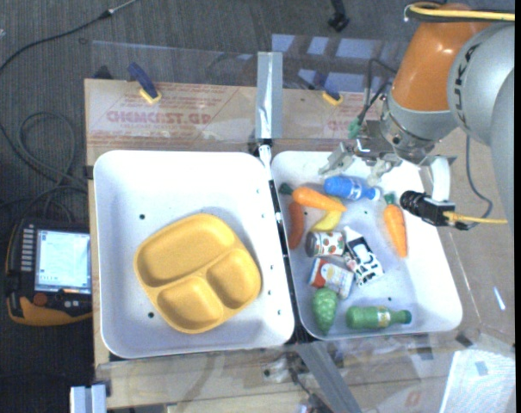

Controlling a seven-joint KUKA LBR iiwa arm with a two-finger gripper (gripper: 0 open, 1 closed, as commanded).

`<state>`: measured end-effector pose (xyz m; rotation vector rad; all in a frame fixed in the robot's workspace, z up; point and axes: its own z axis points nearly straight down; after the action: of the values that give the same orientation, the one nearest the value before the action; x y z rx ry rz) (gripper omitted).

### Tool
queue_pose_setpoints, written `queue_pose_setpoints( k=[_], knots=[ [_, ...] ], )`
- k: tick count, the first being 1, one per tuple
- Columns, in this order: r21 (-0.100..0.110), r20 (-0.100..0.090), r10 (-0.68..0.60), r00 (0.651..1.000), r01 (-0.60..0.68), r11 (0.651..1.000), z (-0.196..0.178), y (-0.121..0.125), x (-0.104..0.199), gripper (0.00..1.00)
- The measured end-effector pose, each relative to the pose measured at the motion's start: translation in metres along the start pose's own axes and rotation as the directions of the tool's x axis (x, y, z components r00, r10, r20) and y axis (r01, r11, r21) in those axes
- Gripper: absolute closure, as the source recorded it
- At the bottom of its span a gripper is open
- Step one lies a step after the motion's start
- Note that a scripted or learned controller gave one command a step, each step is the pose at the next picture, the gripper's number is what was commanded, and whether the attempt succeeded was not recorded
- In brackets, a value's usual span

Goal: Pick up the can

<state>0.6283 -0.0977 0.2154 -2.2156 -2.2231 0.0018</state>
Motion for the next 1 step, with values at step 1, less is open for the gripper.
queue_pose_setpoints(
  k=[1],
  knots=[
    [-0.001, 0.005, -0.066, 0.998, 0.066, 0.998, 0.0026, 0.0149, -0.0485, 0.0]
  ],
)
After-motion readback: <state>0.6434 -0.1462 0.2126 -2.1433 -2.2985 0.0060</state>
